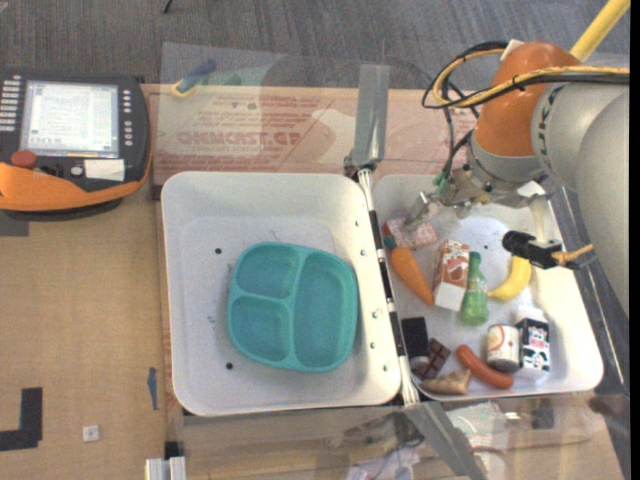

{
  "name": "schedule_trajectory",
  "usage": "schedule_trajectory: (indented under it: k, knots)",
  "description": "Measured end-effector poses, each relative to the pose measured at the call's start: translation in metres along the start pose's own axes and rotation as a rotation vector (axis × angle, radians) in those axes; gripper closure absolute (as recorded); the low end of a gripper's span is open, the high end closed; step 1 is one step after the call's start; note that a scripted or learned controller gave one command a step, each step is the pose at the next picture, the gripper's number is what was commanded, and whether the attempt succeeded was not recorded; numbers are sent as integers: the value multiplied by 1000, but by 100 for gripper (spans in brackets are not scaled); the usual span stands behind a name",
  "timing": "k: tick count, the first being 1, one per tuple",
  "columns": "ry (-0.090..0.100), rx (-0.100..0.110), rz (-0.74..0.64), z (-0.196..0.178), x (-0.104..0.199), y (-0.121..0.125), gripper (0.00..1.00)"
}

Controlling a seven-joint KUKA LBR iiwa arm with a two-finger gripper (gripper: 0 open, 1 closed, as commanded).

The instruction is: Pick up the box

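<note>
one box (452, 273) below end effector (428, 200)

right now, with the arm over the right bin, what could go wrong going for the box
The box stands packed between the carrot and the green bottle, so fingers may snag a neighbour or tip it. The gripper sits nearer a small pink packet and might close on that instead.

The gripper (425, 205) is hovering over the right bin (580, 363), near the box (452, 274), which is standing between carrot (411, 274) and green bottle (474, 290).
</note>
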State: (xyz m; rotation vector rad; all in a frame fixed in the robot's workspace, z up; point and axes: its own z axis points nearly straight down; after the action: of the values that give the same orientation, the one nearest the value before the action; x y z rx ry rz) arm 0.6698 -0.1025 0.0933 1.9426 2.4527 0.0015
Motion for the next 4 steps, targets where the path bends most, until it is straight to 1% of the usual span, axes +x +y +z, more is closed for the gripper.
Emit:
schedule_trajectory:
  k: [2,3,4]
  knots:
    - [1,0,0,0,0,0,0]
    - [4,-8,-1,-12,2,3,100]
    - [8,7,196,-93,50,10,100]
